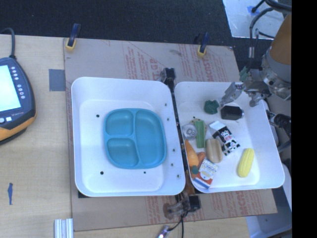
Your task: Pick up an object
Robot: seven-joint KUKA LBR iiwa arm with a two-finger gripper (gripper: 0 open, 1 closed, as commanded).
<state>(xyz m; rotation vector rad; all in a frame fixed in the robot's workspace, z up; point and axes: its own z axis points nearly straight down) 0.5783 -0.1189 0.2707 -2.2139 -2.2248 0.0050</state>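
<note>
Near edge: cable clutter and a clip (181,207) on the bench (44,157) just below the 2 bins
Left bin (84,133): 1 blue divided plate (134,138) lying flat in its middle
Right bin (265,148): a jumble of small things, among them a yellow corn cob (245,162), a black-and-white cow-print toy (228,140), a tan roll (214,150), an orange piece (191,155), a green stick (199,132), a dark green lump (212,106) and a black block (231,112)
Gripper (243,94): low over the far right part of the right bin, just above the black block
Jaws: apart, 1 finger (229,93) on the left and 1 on the right, nothing between them
Likely target: the black block, judged only by its place under the gripper
Done: approach to the bin
Left: closing on an object and lifting it; no object is off the bin floor
</note>
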